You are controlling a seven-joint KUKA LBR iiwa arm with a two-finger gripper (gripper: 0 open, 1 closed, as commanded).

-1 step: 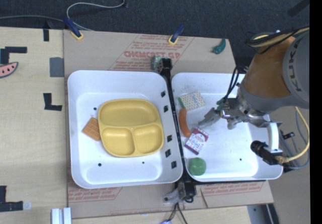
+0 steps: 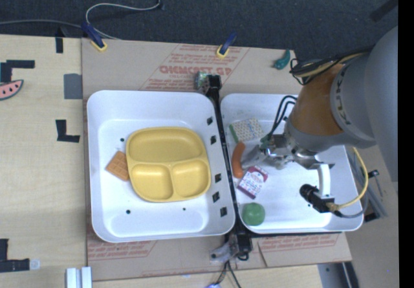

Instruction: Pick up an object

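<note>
- We are listing, at the far left on the pale wooden bench top (image 2: 39, 170), a few black tape marks and a pink slice-shaped sticker (image 2: 9, 88); these are lying well apart from the bins.
- We are recording a brown cardboard sheet with red print (image 2: 187, 68) lying under both bins, held at its far edge by two yellow-and-blue clamps (image 2: 226, 46).
- We are finding the left shallow white plastic bin (image 2: 103, 202) holding a yellow three-compartment plastic plate (image 2: 168, 162), sitting flat near the bin's middle.
- We are noting a small tan square cracker-like piece (image 2: 117, 166) lying partly tucked under the plate's left edge.
- We are moving on to the right shallow white plastic bin (image 2: 291, 215), touching the left one along a black-clipped seam.
- We are cataloguing in it a pale dotted square packet (image 2: 246, 129) near the far left corner, an orange carrot-shaped toy (image 2: 237, 158) along the left wall, a small red-and-white printed packet (image 2: 252, 181) just beside it, and a round green ball (image 2: 253, 213) in the near left corner.
- We are seeing the two-finger gripper (image 2: 270, 153) hanging low over the carrot toy and the red-and-white packet; whether its claw is spread or pinching anything, we cannot tell.
- We are logging the grey arm with its orange band (image 2: 317, 112) reaching in from the right, trailing black and yellow cables.
</note>
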